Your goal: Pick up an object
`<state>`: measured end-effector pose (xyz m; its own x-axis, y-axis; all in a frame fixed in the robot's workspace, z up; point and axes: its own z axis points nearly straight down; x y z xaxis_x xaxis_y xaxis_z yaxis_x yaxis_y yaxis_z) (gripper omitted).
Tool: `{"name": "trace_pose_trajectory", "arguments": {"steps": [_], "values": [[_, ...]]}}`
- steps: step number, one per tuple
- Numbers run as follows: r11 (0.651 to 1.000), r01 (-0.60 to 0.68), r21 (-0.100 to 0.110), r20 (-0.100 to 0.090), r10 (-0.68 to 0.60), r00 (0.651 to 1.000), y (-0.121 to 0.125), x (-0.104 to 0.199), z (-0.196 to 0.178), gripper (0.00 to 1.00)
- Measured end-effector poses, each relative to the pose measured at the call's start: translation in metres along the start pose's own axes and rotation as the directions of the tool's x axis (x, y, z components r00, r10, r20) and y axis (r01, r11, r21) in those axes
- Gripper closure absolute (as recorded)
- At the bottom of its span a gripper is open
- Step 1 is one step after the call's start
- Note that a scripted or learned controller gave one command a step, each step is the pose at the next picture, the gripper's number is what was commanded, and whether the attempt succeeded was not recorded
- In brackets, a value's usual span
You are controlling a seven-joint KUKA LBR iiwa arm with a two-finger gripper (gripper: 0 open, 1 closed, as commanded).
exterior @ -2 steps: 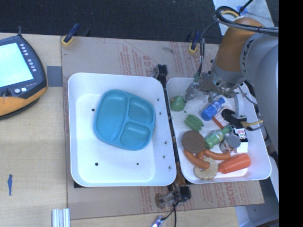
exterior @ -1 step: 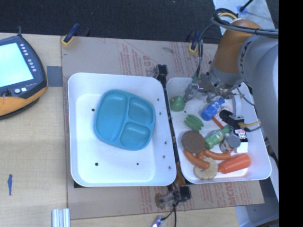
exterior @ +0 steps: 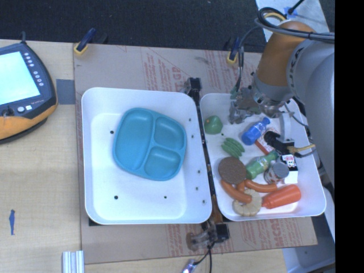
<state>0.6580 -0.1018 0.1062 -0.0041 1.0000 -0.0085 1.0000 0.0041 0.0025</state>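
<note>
A light wooden bench [exterior: 40,175] topped with brown cardboard [exterior: 142,67] stands against dark floor [exterior: 142,10].

We see the arm [exterior: 307,56] as a fat grey link w/ smooth rounded shell, pale silver-grey. At its 9 o'clock an orange band [exterior: 277,58], glossy, dome-shaped. Black cables loop over the band's 12 o'clock side; a thin blue one runs off toward 1 o'clock. Below the band sits a grey metal wrist flange, then the dark grey gripper [exterior: 240,114], blocky.
</note>
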Motion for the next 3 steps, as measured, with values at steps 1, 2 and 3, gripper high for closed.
{"name": "trace_pose_trajectory", "arguments": {"steps": [1, 2, 3], "values": [[1.0, -0.001, -0.003, 0.007, 0.001, 1.0, 0.0, -0.004, -0.001, 0.0], [1.0, 0.0, 0.006, -0.006, 0.0, 1.0, -0.002, 0.001, 0.014, 0.0], [1.0, 0.002, 0.007, -0.005, -0.002, 1.0, -0.002, 0.0, 0.004, 1.0]]}}
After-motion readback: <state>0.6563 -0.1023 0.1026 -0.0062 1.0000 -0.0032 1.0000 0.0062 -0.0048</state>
